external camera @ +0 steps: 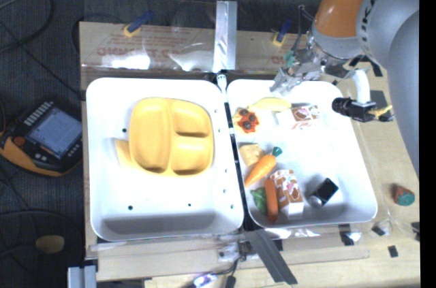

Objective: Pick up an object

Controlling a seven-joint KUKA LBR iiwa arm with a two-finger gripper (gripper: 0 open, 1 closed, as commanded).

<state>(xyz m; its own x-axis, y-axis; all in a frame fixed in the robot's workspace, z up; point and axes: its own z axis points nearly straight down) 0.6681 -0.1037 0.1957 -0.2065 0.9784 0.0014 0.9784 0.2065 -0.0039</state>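
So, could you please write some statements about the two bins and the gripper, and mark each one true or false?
1. The yellow tray lies in the left bin. True.
2. The carrot lies in the left bin. False: it lies in the right bin, near the divider.
3. The gripper is at the far edge of the right bin. True.
4. The gripper holds the carrot. False: the carrot lies on the bin floor, apart from the gripper.
5. The black block lies in the right bin, toward its near side. True.
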